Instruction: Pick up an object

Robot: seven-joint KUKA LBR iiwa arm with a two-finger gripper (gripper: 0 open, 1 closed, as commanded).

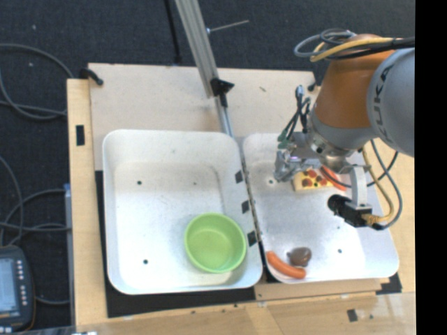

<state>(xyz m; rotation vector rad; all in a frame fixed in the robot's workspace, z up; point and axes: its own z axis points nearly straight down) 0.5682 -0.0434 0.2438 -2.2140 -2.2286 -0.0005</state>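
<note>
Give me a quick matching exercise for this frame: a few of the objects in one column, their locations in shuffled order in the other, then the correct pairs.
Things:
1. green bowl
2. orange carrot
3. yellow block
4. brown lump

Places:
A. right bin, near edge, lying lowest in the view
B. right bin, far part, under the arm's wrist
C. left bin, near right corner
D. right bin, just above the carrot

Pairs: 1-C, 2-A, 3-B, 4-D
</note>
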